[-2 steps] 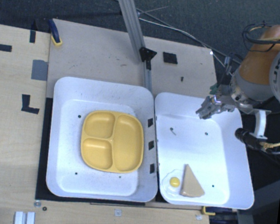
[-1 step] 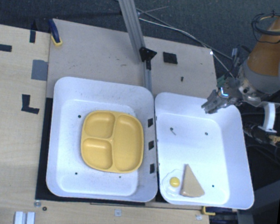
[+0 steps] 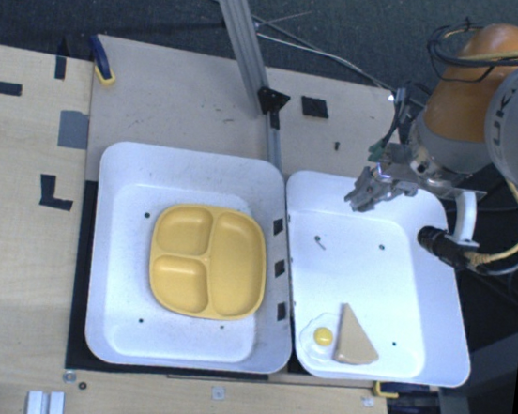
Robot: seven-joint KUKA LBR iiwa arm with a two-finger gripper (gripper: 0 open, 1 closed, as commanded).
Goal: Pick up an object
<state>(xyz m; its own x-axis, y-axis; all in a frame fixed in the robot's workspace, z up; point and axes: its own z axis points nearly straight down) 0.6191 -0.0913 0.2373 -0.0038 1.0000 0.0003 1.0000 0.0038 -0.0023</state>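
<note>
the arm's jaws (image 3: pixel 367 195) hang over the far edge of the right bin (image 3: pixel 436 300), carrying nothing; whether they are spread or pressed together cannot be told from this slant. the likely targets, a tan wedge (image 3: pixel 353 339) and a small yellow ball (image 3: pixel 322 336) just beside it, lie in that bin's near corner, well apart from the jaws. a yellow divided tray (image 3: pixel 207 262) sits in the left bin (image 3: pixel 123 231). this looks like the approach step: next the arm would need to travel toward the near corner, settle over one piece, and descend squarely.
</note>
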